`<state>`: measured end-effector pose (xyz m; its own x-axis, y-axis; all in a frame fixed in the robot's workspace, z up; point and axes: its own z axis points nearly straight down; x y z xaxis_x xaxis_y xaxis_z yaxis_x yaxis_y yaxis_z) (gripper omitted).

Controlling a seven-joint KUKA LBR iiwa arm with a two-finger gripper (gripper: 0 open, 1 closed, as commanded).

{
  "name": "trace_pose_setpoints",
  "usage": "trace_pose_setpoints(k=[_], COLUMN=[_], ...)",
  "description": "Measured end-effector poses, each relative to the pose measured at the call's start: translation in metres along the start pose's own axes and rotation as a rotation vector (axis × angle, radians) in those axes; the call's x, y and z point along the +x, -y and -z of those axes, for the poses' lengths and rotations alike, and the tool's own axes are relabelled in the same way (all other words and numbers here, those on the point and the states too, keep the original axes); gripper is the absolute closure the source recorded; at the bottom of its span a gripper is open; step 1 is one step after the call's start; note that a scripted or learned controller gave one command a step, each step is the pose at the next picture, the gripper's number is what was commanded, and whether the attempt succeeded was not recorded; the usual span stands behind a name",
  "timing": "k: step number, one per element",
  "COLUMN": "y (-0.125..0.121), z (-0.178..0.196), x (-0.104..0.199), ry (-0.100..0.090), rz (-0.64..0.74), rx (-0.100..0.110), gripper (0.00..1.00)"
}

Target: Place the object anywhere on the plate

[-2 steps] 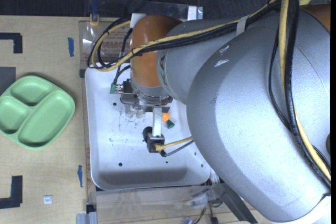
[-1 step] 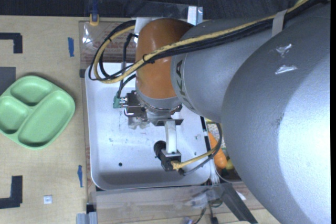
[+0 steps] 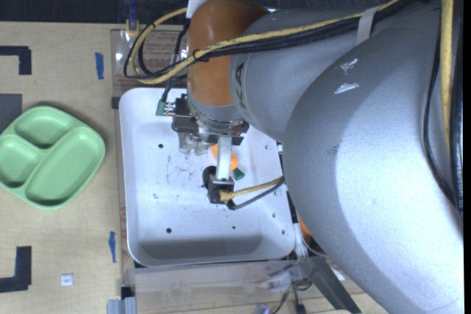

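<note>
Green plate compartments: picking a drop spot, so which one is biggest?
The long compartment on the side of the green plate nearest the white bin; the upper compartment and left compartment are clearly smaller.

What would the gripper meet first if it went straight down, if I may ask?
Probably the bin floor, just beside the orange object; the gripper points down there, though depth is unclear.

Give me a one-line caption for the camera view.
Gripper low over the white bin by a small orange object; green divided plate sits outside it on the bench.
</note>
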<state>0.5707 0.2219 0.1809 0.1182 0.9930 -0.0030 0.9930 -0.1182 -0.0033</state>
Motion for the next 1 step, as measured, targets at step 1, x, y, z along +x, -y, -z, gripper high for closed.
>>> trace_pose_setpoints(k=[1], y=[0.0485], z=[-0.0933], x=[-0.0263], ry=[-0.009], rz=[-0.302], rx=[-0.007], gripper=[1.00])
